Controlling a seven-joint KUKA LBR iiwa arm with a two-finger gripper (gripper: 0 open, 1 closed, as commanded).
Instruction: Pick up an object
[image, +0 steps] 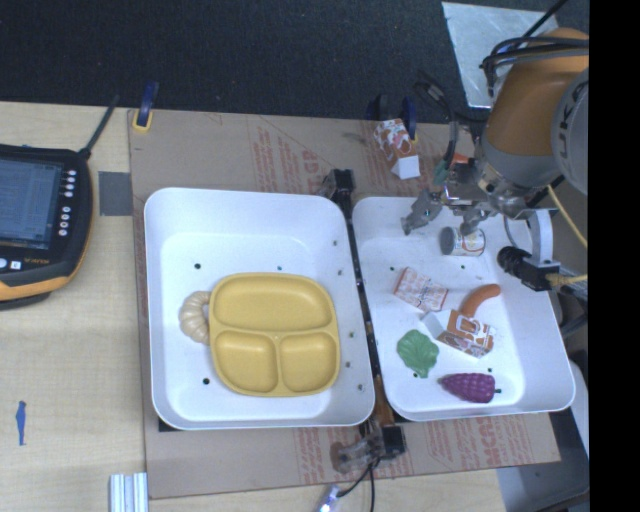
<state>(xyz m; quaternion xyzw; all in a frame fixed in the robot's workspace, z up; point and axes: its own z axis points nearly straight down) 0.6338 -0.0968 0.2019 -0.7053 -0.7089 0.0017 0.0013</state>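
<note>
1. The arm was seen entering from the right, its orange band above the wrist, with the wrist lowered over the far end of the right bin.
2. The gripper was positioned just above the bin floor near the far rim; whether it was released or clenched could not be told, and nothing was seen held in it.
3. In the right bin, nearer the camera and apart from the gripper, were laid a printed packet, an orange sausage-shaped piece, a small printed box, a green leafy piece and a purple grape bunch.
4. In the left bin, a yellow divided tray was laid, with a beige piece touching its left edge.
5. A handheld control pad was placed on the bench to the left.
</note>
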